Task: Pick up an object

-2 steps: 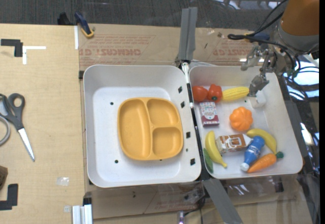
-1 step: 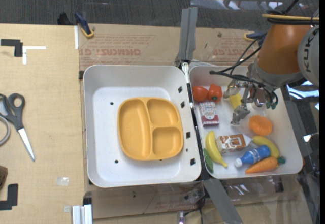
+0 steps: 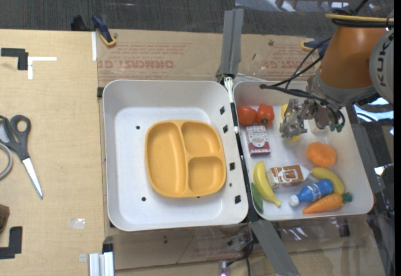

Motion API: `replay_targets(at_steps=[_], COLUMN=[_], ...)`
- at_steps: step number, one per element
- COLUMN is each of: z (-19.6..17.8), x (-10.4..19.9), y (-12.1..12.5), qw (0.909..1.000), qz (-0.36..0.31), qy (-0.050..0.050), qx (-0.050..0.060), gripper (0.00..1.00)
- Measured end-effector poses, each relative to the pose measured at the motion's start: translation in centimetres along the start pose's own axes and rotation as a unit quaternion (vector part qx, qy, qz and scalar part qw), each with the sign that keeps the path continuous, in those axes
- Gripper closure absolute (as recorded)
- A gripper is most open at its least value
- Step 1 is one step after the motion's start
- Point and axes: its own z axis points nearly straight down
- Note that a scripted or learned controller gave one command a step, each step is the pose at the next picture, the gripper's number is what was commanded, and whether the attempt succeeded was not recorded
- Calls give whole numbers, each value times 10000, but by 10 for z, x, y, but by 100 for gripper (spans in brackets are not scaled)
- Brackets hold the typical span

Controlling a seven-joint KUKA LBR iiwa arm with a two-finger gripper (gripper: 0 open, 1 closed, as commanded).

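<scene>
Two white bins sit on the tabletop (image 3: 50,143): the left bin (image 3: 119,206) holds one yellow tray (image 3: 185,158). At three o'clock, one pincer (image 3: 293,126) hangs over perhaps eight toy foods; its grip I cannot tell.

High slanted view over both bins (image 3: 113,162)

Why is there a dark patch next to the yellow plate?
In the camera view, the yellow divided plate casts a soft shadow on the left white bin; light comes from above, and the gripper looks slightly blurred over the right bin.
</scene>
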Motion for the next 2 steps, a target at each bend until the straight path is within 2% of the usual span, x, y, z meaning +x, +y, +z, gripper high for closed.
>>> replay_targets(at_steps=[1,2], z=[-155,-187], x=[-36,-26], y=[-53,-75], qw=[9993,9916], qz=[369,1293], qy=[14,12], qx=[-1,3], gripper=[100,100])
